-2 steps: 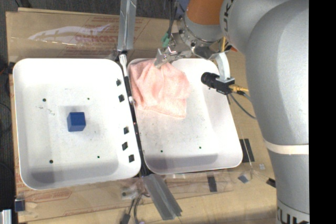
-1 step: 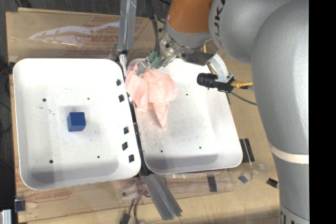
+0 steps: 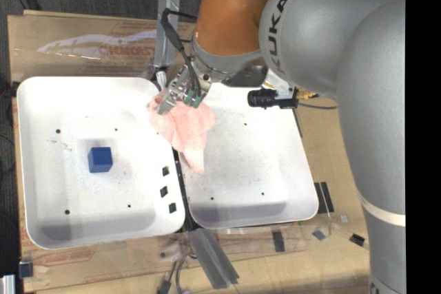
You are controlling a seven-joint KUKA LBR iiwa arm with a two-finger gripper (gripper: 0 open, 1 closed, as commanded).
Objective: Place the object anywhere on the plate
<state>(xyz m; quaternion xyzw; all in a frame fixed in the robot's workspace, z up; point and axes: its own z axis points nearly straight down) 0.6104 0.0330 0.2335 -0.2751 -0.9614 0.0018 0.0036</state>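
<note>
"KUKA" on the grey arm (image 3: 324, 31)

The big, rounded, matte grey metal arm (image 3: 344, 58) carries black "KUKA" lettering on the casing just right of its glossy orange dome-shaped band (image 3: 231, 7). A thin black cable runs down left of that band, and 1 short black cylindrical fitting juts out below the lettering. A pale ring circles the grey casing far below.
</note>
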